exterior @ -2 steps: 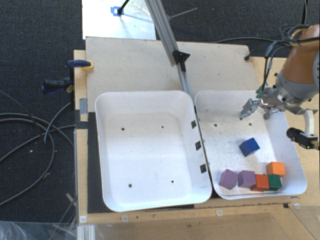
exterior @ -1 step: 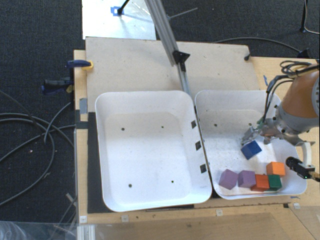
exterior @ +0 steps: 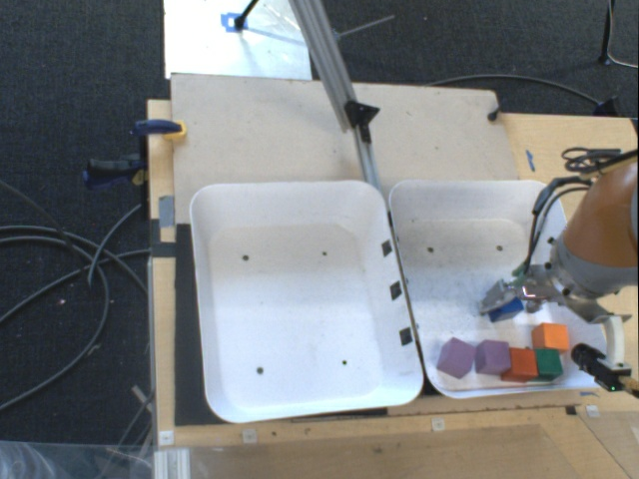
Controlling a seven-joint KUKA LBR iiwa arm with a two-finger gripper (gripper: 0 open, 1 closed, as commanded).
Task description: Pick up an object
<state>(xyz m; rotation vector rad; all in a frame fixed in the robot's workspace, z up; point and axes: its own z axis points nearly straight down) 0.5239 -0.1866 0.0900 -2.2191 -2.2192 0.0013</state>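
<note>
In the right bin, my gripper hangs low over the floor, reaching in from the right under the orange wrist band. A small blue object lies right at the gripper's tip, touching it or just beneath it. Along the bin's front wall runs a row of blocks: two purple blocks, an orange block and a green block. A second orange block sits just behind the green one.
The left bin stands beside the right one, with black clips along the shared wall. A grey pole slants across the back board. Cables lie on the dark floor at left.
</note>
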